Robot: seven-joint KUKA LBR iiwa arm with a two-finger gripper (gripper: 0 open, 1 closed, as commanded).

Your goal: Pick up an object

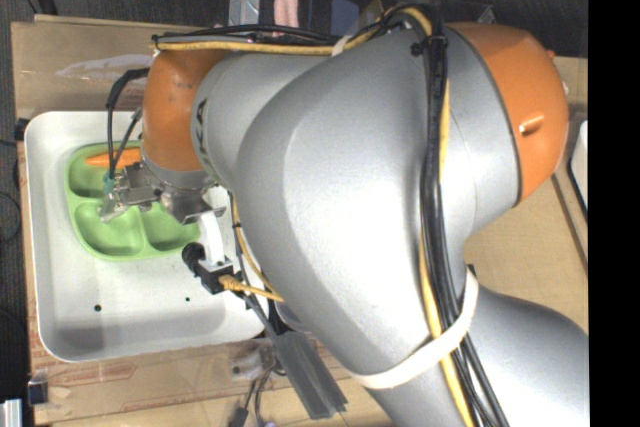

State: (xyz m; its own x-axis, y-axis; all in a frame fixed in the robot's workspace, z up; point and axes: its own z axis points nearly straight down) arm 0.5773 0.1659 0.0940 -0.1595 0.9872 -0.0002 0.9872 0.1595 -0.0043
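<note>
Dark carpet frames the wooden bench (60, 45); on it sits a shallow white plastic bin (60, 315). At its ten o'clock lies a green divided plastic tray (95, 225) with an orange carrot-like stick (105, 157). Directly above hangs the metal gripper (125, 190); the stick runs toward three o'clock, just at the gripper's twelve. Whether it holds anything, I cannot tell.
</note>
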